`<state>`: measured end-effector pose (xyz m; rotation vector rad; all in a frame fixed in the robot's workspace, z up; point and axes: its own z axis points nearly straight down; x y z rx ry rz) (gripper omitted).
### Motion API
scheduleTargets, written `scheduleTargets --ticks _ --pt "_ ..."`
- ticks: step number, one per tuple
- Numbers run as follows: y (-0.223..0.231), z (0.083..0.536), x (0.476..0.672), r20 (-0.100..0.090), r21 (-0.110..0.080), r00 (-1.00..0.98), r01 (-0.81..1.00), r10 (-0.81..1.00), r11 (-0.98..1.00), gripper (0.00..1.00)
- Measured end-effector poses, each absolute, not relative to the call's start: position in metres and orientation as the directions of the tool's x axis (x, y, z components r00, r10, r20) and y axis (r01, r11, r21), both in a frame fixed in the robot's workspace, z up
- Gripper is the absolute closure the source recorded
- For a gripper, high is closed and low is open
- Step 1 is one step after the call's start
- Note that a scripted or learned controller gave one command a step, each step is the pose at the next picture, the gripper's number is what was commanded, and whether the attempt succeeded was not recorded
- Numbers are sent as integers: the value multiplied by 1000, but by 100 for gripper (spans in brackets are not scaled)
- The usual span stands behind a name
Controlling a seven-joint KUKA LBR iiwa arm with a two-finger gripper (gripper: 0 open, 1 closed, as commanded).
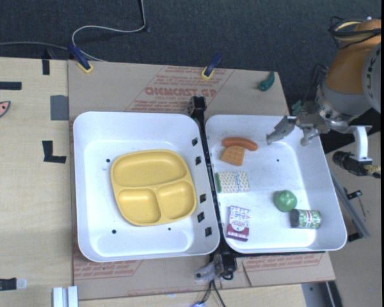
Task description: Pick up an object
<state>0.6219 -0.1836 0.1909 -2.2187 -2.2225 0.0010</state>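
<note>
Nearest: hot dog (239, 144), long axis crosswise, just left of gripper (293, 132) (fingers spread, nothing between) over right bin (320, 171).

"CHEMCAST GP" on cardboard sheet (179, 88)

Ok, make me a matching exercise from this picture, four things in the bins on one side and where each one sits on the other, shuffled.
Things:
1. yellow tray
2. hot dog
3. green ball
4. red packet

Places:
A. right bin, near front edge, left side
B. left bin
C. right bin, just left of the can
D. right bin, far end, above the waffle

Pairs: 1-B, 2-D, 3-C, 4-A
</note>
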Motion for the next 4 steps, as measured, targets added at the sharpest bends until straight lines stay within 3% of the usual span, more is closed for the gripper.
scheduleTargets --ticks 1,2,3,4 --pt "-124 96 652 1 6 -2 1000 1000 2 0" --pt "-123 107 653 2 7 -4 1000 1000 4 100" --pt "-123 107 652 1 7 -3 1000 1000 3 0" --pt "-122 116 652 1 6 -4 1000 1000 4 100"
